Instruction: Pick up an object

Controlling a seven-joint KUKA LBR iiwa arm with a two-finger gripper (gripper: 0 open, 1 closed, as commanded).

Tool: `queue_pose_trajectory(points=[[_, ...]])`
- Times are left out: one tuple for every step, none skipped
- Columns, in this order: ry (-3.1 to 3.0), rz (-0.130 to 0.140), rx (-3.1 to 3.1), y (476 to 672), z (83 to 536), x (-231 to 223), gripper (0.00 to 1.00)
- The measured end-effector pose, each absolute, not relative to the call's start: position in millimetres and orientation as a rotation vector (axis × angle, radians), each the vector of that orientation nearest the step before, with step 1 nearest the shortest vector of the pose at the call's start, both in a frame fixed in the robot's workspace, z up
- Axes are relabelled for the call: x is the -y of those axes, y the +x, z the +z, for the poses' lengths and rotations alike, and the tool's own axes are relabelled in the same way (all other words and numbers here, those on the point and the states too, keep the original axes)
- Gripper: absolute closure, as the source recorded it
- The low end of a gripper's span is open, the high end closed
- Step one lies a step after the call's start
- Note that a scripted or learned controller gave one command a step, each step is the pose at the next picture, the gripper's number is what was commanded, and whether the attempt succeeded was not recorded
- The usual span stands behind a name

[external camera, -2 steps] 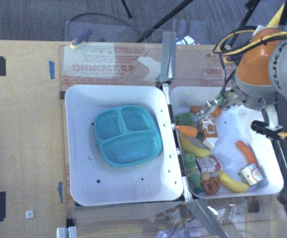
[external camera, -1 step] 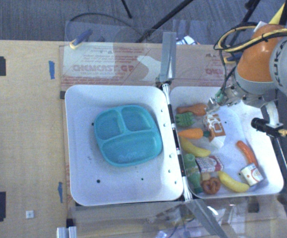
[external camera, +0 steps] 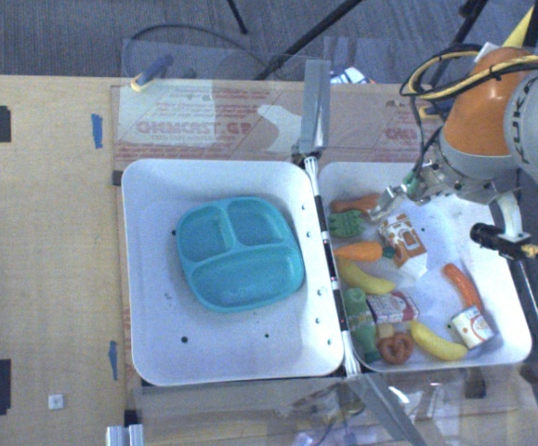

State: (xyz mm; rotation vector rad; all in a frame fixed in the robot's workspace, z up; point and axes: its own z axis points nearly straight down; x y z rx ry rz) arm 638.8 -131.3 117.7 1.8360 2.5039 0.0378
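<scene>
Two shallow white bins sit side by side on a tan bench. From above, the left bin (external camera: 148,342) holds a blue divided plate (external camera: 239,254), and the right bin (external camera: 515,337) holds toy food. At that bin's upper edge, the gripper (external camera: 394,196) hangs with narrow-set fingers holding nothing. A small carton (external camera: 406,242) lies just below and slightly right of them, its long axis slanting down-right, likely the nearest pick. A yellow banana (external camera: 366,280) lies further down-left.
</scene>
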Motion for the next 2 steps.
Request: queue_pose_trajectory(points=[[1.829,0.013,-2.528,568.3,93.4,117.4,0.00],[1.788,-0.002,-2.587,612.2,183.0,84.4,0.00]])
